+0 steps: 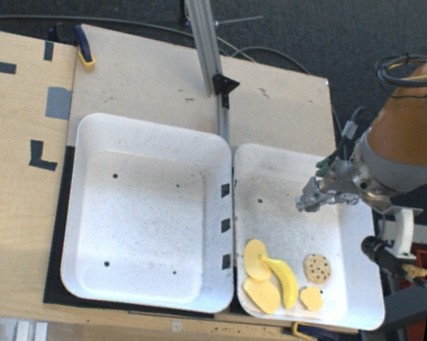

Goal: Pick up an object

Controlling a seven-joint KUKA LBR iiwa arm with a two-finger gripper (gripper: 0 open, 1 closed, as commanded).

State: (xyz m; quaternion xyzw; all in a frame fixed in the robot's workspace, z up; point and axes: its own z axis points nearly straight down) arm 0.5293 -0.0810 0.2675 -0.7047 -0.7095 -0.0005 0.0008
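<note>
Food pieces sit bunched in the near corner of the right bin (293, 170), and every one lies on the near side of the gripper (310, 201), toward the counter's front edge. The gripper hangs above the bin's middle floor, over bare white plastic, with nothing between its jaws; whether they stand apart or together I cannot tell, since they read as one dark-grey lump.

Taking the gripper as the landmark: the cookie (317, 267) lies almost straight toward the front edge from it and looks the nearest piece. The banana (283, 279) lies a little further on and slightly to the left, its long axis running diagonally from upper left to lower right, curved. Touching the banana's left end are two pale yellow slices (257, 280), and a small yellow-orange chunk (311, 299) sits just beside the cookie, nearer the bin's front wall.

The bin floor is smooth, shallow and speckled. Room is tight: the pieces crowd against the front wall, so a descent there probably risks clipping the rim. The left bin (144, 211) lies well apart, across the divider.
</note>
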